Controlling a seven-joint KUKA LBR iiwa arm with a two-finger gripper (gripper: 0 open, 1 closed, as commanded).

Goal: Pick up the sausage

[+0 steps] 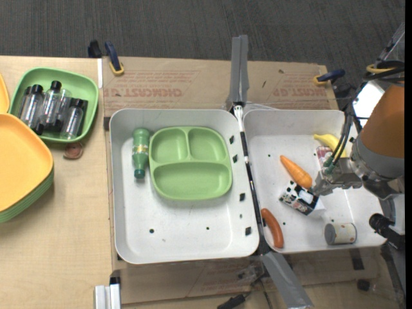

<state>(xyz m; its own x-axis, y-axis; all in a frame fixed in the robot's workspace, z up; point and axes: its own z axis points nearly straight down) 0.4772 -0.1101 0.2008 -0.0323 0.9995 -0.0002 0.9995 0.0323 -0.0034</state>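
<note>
The sausage (pixel 273 228), reddish-brown and short, lies against the front left wall of the right bin (pixel 293 124). My gripper (pixel 320 184) hangs over the middle of that bin, up and to the right of the sausage and well apart from it. Its tip is just beside a black-and-white toy (pixel 298 199) and the lower end of an orange carrot (pixel 296 170).
A yellow banana (pixel 326 140) and a grey cylinder (pixel 340 233) also lie in the right bin. The left bin (pixel 187 237) holds a green divided plate (pixel 190 162) and a green bottle (pixel 140 152). A green tray of bottles (pixel 55 105) and orange plates (pixel 22 169) sit far left.
</note>
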